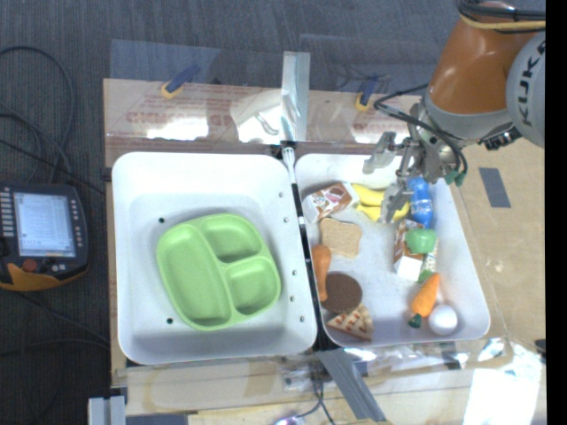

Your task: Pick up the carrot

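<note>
We are hovering the claw (403, 162) over the right bin's (474, 277) far end, and we cannot tell its state. The carrot (426, 295) is lying near the bin's near right corner, beside an egg (442, 319), well apart from us.

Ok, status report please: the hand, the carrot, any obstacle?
Hand above right bin's far end, nothing seen held. Carrot at near right, beside egg. Carton lies between.

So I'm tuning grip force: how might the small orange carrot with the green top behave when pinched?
The small orange carrot with the green top looks like smooth, tapered toy plastic, so probably stiff, light, and prone to slipping. Leaning by the white egg, it may roll when nudged.
</note>
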Controlling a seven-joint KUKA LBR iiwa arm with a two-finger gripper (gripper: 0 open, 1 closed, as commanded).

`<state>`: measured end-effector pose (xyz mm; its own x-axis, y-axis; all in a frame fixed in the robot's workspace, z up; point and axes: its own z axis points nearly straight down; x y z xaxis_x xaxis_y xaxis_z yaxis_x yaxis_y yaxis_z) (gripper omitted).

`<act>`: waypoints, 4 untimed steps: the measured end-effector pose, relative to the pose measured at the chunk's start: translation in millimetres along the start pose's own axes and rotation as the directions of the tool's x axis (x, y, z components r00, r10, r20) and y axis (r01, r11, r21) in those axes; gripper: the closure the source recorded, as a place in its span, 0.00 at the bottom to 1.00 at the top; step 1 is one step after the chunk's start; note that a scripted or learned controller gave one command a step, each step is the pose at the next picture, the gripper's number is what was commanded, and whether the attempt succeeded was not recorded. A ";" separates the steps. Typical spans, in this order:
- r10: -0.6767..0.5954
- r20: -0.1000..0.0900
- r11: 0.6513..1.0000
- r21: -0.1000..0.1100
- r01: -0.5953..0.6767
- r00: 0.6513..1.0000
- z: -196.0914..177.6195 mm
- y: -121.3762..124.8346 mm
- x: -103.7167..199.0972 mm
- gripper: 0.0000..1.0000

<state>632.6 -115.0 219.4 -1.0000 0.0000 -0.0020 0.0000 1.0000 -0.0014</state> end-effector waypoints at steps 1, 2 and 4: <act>-0.092 -0.005 0.996 -0.002 0.092 0.996 53.8 -31.6 38.0 0.00; -0.334 -0.003 0.943 -0.003 0.334 0.943 109.9 -43.7 87.0 0.00; -0.312 0.021 0.950 0.010 0.312 0.950 115.5 -52.2 119.6 1.00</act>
<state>513.3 -167.3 103.8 -0.9498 -0.3121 -0.0228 -0.3119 0.9500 -0.0117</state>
